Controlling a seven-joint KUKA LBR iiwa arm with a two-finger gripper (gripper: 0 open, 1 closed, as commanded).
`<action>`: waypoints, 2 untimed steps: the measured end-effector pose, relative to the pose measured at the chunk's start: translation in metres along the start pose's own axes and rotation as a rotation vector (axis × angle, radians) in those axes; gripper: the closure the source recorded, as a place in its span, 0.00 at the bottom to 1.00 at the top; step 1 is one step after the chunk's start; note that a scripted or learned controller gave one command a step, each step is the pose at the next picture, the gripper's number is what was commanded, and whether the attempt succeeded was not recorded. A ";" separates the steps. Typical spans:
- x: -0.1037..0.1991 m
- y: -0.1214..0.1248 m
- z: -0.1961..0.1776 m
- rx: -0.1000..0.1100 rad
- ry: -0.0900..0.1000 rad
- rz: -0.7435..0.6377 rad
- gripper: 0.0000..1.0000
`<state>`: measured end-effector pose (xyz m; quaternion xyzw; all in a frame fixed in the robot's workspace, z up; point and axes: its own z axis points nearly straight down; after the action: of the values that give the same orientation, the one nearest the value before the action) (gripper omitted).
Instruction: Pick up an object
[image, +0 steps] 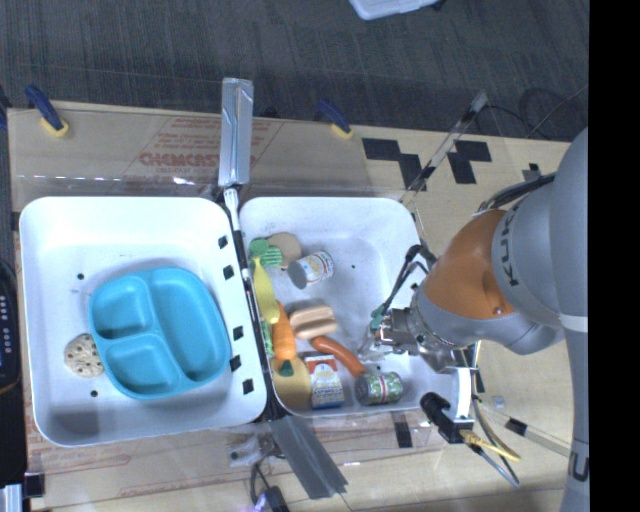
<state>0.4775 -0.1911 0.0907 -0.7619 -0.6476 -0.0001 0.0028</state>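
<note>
Brown cardboard sheeting covers the bench (300, 140), and on it two shallow white bins sit side by side, clamped where their rims meet by a grey metal bar (236, 130) at the far edge, presumably so neither slides while the arm works

Left white bin (50, 230) holds a turquoise divided plastic plate (158, 330) near its middle, and a round speckled cookie (84, 354) lies just beside the plate's left rim

Right white bin (380, 225) carries the candidates for picking, crowded along its left wall and near edge: a green-and-tan toy vegetable (272, 248), a small tin can lying on its side (313, 267), a yellow banana (263, 290), an orange carrot (283, 335), a tan hot-dog bun (313, 320), a red-orange sausage (338, 352), a small printed carton (326, 386) and a green-labelled can on its side (379, 387)

Reaching in from the right, the grey arm with its orange band (470, 280) hangs its two-finger gripper (382, 330) low over the right part of that bin, just beside the sausage and above the green-labelled can. I cannot tell whether it is spread or pressed together, and nothing visibly sits in it. I judge the nearest targets to be the sausage or that can
</note>
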 end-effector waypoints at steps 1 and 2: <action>0.031 -0.004 0.000 -0.003 -0.004 -0.145 0.00; 0.043 0.043 0.000 -0.003 -0.004 -0.381 0.00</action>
<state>0.5273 -0.1556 0.0903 -0.6255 -0.7802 -0.0002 0.0000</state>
